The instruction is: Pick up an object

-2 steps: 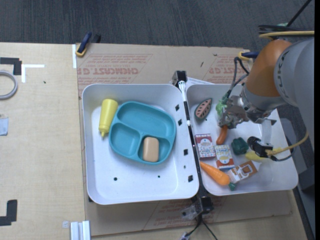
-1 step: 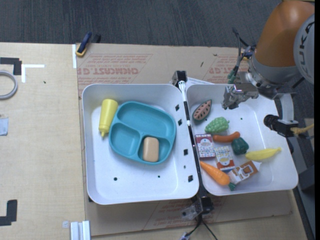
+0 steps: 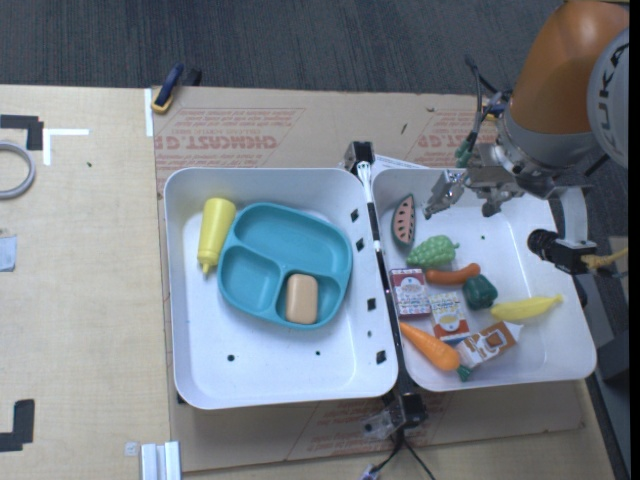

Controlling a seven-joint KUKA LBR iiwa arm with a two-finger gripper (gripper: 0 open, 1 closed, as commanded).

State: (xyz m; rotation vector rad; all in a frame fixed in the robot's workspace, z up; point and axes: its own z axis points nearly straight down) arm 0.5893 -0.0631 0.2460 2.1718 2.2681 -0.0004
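the gripper [image 3: 462,190], whose state i cannot tell, hovers above the red plastic watermelon slice [image 3: 403,219]; the crowded green plastic broccoli [image 3: 433,250] could spoil a grasp.

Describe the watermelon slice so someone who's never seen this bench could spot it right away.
Find the right white bin, the one crowded with toy food. Go to its upper left corner, beside the wall it shares with the other bin. The watermelon slice lies there alone, above the leafy green vegetable: a small wedge, red with dark seeds and a green rind, the only red-and-green piece.
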